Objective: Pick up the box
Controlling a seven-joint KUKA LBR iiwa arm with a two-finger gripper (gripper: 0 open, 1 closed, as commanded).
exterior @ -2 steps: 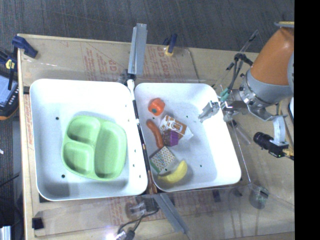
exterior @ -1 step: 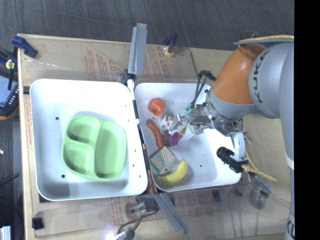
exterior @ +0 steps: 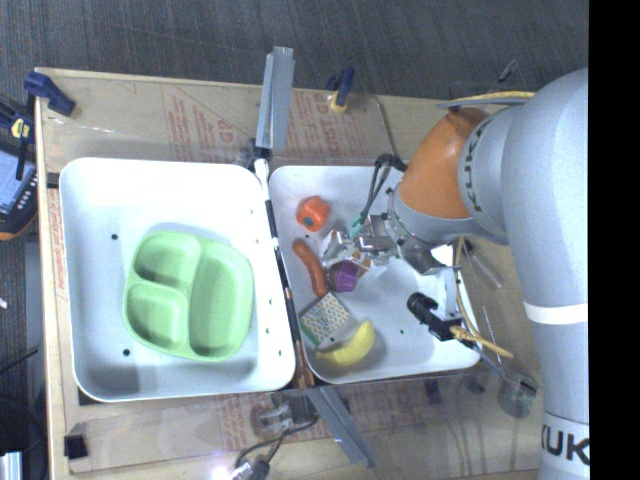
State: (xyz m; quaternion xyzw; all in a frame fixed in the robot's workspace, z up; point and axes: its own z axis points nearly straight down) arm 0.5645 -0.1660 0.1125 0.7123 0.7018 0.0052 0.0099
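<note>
Your gripper hangs over the right bin, but I cannot tell its state. The box lies nearer, touching the banana and beside the sausage; you may grab the purple object instead.

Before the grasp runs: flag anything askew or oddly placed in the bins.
The patterned box lies tilted in the right bin, touching the banana, so it looks crowded. The green divided plate sits slightly skewed in the left bin. Nothing looks spilled or broken.

My arm is bulky grey, with an orange band, thin black cables and white "KU" lettering.
</note>
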